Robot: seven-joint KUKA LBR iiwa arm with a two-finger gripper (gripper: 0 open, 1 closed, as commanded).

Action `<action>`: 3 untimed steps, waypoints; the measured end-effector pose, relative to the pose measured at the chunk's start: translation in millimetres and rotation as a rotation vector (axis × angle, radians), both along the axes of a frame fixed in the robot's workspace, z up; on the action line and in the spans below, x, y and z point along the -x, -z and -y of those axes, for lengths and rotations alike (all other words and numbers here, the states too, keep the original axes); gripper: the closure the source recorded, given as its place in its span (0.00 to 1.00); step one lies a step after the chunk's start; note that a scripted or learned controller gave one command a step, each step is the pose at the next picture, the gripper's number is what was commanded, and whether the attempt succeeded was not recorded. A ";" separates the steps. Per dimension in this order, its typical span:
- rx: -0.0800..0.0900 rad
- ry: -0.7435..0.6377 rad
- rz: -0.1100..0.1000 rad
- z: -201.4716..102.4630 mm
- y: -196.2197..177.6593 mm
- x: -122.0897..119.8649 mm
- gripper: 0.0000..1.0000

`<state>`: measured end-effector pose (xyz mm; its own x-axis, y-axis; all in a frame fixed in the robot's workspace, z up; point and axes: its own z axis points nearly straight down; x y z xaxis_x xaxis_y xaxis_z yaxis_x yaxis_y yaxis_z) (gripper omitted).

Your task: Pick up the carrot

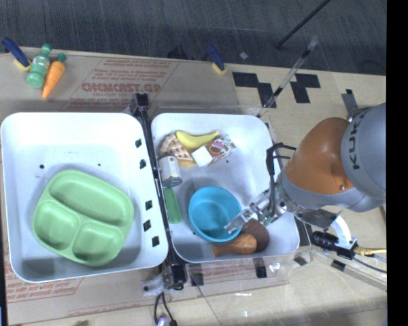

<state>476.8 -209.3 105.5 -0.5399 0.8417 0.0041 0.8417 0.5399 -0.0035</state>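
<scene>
Camera view: nearest us, the arm (333, 165), grey w/ orange band, reaches in from the right over the right bin (272, 138). We see the gripper (248, 214) low at the blue bowl's (213, 212) right rim, just above a brown drumstick-like item (243, 242); whether it is apart or together we cannot tell, too small and blurred. The carrot (53, 79) lies outside both bins, top left on the bench, beside a green toy (38, 68). Left bin (17, 141) holds a green divided plate (83, 216). Banana (196, 140) and packets crowd the right bin's far end; labels illegible.
</scene>
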 end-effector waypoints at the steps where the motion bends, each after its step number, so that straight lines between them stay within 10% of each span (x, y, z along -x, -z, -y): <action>1: 0.001 -0.001 0.003 -82.1 -34.0 -1.0 0.00; 2: 0.004 0.143 0.002 -89.3 -65.1 -1.8 0.00; 3: -0.001 -0.372 -0.001 -101.5 -46.6 0.1 0.00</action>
<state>476.7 -107.8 152.1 -0.8087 0.5882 0.0052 0.5882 0.8087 -0.0034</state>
